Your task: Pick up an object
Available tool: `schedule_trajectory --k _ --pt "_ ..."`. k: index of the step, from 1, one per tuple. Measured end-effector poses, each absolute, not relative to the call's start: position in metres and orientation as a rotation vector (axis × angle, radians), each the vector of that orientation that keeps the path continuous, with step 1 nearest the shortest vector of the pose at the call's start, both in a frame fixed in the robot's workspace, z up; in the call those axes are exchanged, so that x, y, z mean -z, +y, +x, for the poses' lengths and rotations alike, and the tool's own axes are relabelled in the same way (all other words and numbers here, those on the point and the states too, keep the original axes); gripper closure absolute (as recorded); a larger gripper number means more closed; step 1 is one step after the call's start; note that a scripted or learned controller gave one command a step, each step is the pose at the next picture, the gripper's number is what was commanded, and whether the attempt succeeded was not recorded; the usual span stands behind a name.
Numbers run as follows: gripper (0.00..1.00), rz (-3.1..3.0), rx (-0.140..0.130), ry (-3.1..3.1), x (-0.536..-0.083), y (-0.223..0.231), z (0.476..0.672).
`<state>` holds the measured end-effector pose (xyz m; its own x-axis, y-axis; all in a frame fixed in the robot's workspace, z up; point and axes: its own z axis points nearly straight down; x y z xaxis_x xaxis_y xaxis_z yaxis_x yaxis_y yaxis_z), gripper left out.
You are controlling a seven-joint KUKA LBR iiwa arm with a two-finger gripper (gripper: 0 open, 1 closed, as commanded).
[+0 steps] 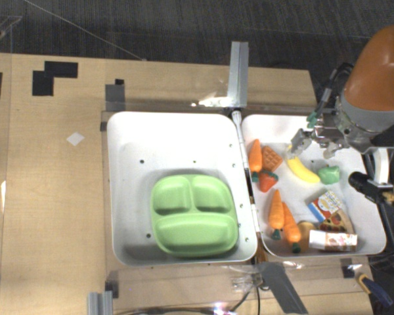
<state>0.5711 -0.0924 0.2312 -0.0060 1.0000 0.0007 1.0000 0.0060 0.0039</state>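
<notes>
On the wooden bench (pixel 46 195), the left bin (pixel 128 143) holds a green divided tray (pixel 194 214) lying toward its near side. A grey metal post (pixel 238 74) stands at the far end of the seam between the two bins. The right bin (pixel 374 231) holds the toys: along its left wall an orange carrot (pixel 255 155) beside a waffle (pixel 271 157), with a strawberry (pixel 267 179) just near of them; nearer still, two more carrots (pixel 282 218) lie side by side. A yellow banana (pixel 303 171) lies at a slant in the middle, with a small green piece (pixel 329 174) just to its right. Toward the near right corner sit a small printed carton (pixel 326 205), a dark brown item (pixel 335 224) and a white tube-like pack (pixel 333 241). The pincer (pixel 313 142) hangs over the far part of the right bin, just beyond the banana, its two fingers (pixel 298 142) spread apart with nothing between them. The grey arm with its orange band (pixel 375 71) comes in from the right.
</notes>
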Motion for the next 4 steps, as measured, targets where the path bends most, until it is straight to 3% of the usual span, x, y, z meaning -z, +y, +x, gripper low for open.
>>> schedule_trajectory --k 1,2,3,4 --pt "0.0 2.567 -0.007 1.804 -0.098 -0.141 0.611" --pt "0.0 2.471 -0.013 1.929 -0.09 -0.159 0.61" --pt "1.0 2.466 -0.026 1.928 -0.103 -0.157 0.613" --pt "1.0 2.535 -0.008 1.848 -0.225 -0.103 0.646"
